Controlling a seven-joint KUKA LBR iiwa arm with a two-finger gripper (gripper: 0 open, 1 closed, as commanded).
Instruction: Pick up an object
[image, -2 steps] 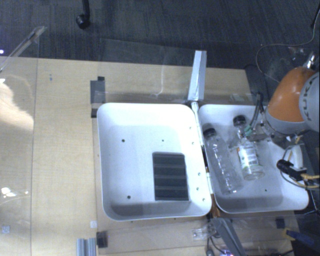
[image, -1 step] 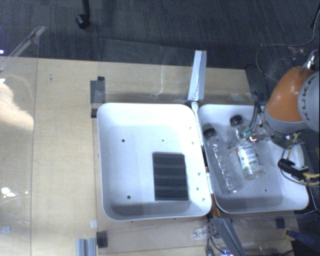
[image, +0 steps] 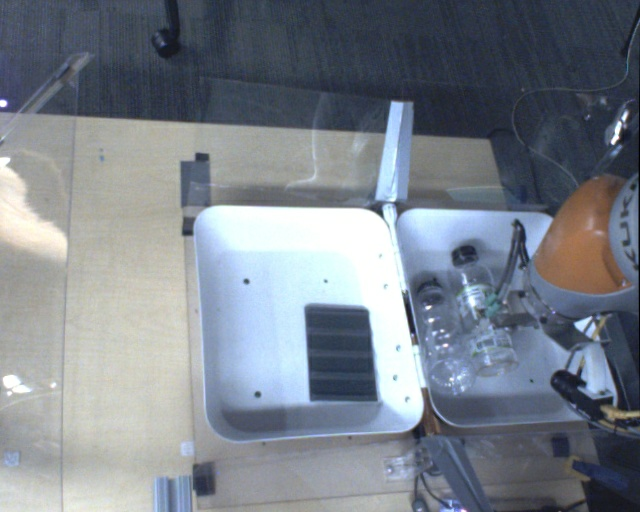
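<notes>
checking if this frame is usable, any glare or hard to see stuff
Camera view: glare washes the bench at far left; the clear bottles in the right bin blur against its white floor, only dark caps stand out; the dark ridged block in the left bin reads sharply.

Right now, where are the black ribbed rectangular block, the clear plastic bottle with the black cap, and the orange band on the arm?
black ribbed rectangular block (image: 341, 352): camera view, on its ribbed top face, left bin.
clear plastic bottle with the black cap (image: 472, 290): camera view, on its clear body, right bin.
orange band (image: 580, 240): camera view, on its rounded orange surface.
</notes>
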